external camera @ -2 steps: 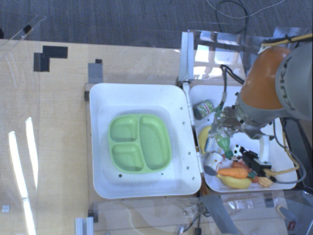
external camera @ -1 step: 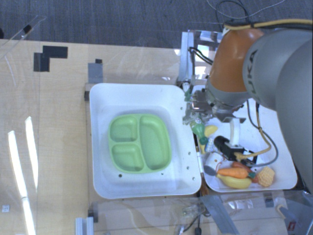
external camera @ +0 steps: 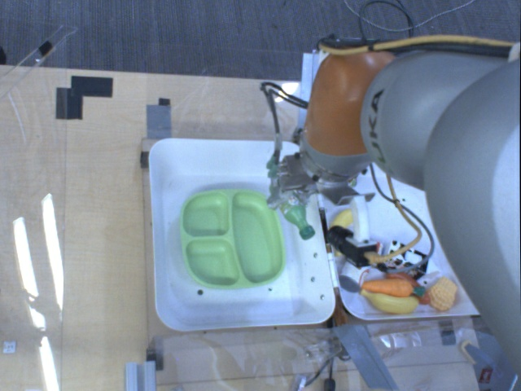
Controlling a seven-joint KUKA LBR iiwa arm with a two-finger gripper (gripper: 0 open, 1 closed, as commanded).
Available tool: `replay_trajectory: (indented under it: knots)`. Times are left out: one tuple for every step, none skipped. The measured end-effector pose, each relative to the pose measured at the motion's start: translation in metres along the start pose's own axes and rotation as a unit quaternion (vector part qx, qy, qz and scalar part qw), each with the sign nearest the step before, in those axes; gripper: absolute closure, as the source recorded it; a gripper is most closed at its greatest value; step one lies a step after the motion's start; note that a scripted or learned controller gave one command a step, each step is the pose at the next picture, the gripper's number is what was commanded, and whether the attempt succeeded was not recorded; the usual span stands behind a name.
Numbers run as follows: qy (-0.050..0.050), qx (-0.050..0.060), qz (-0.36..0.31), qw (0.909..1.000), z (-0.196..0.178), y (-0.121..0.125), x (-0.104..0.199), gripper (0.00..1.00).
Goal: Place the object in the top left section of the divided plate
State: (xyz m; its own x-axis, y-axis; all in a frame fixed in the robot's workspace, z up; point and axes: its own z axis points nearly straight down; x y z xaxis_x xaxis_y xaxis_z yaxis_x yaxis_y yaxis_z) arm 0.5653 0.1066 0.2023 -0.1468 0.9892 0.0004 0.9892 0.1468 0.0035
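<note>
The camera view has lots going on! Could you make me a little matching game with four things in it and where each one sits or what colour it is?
Things:
1. divided plate
2. carrot
3. banana
4. small green object

Descriptions:
A. orange, lying in the right bin
B. light green, lying in the left bin
C. at the gripper, beside the plate's right edge
D. yellow, at the right bin's near edge

Pairs: 1-B, 2-A, 3-D, 4-C
</note>
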Motion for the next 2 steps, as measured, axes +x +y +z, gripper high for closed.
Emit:
replay_trajectory:
  knots:
    - [0.000, -0.001, -0.178, 0.9839, 0.000, 0.007, 0.029, 1.00]
    - [0.000, -0.002, -0.175, 0.9845, -0.035, 0.047, 0.075, 1.00]
